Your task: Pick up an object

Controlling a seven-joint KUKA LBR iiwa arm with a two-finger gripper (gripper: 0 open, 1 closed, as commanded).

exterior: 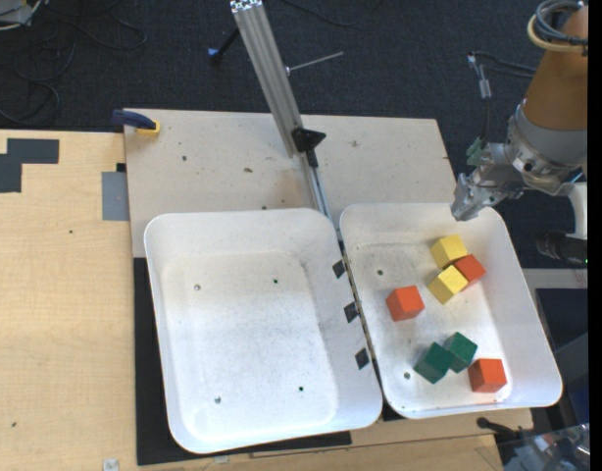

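Arm: the grey arm with its orange band is reaching in from the right and hanging over the far right corner of the right bin.
Gripper: the gripper is hovering at the rim of that corner, above the bin's contents and touching none of them.
Fingers: whether they are standing apart or together cannot be told (the end of the tool is showing as a small grey blur), and nothing is showing between them.
Right bin: the right bin is holding seven blocks.
Yellow blocks: one yellow block is lying nearest the gripper; a second yellow block is sitting just in front of it.
Red block between them: a red block is pressing against both yellow ones.
Lone red block: another red block is lying to the left of that cluster, a little apart.
Green pair: two green blocks are touching each other near the front of the bin.
Front red block: a third red block is sitting just beside the green pair, toward the front right.
Left bin: the left bin is lying alongside on the bench.
Metal rail: a slanted aluminium rail is rising from the bench behind the bins.
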